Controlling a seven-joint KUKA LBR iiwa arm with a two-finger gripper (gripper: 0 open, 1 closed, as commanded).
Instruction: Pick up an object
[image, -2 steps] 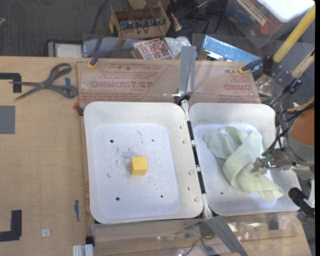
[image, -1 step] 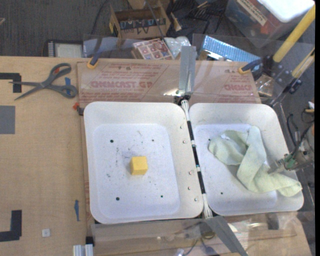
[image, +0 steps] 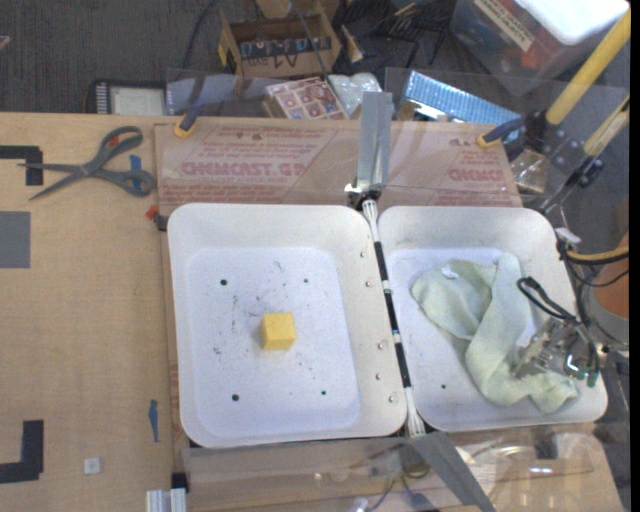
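A small yellow cube (image: 279, 331) sits near the middle of the left white bin (image: 200, 250). A crumpled pale green cloth (image: 478, 318) lies in the right white bin (image: 440, 235), spreading toward its front right corner. My gripper (image: 546, 356) is down at the cloth's right part, its metal tip touching or pressed into the fabric. Black cables loop above it, and the arm comes in from the right edge. The cloth hides the tip's lower end.
Blue-handled scissors (image: 100, 166) lie on the bench at the back left. A clear sheet over cardboard (image: 260, 165) sits behind the bins. A grey upright bracket (image: 374, 140) stands at the bins' shared back edge. A yellow bar (image: 595, 65) slants at the top right.
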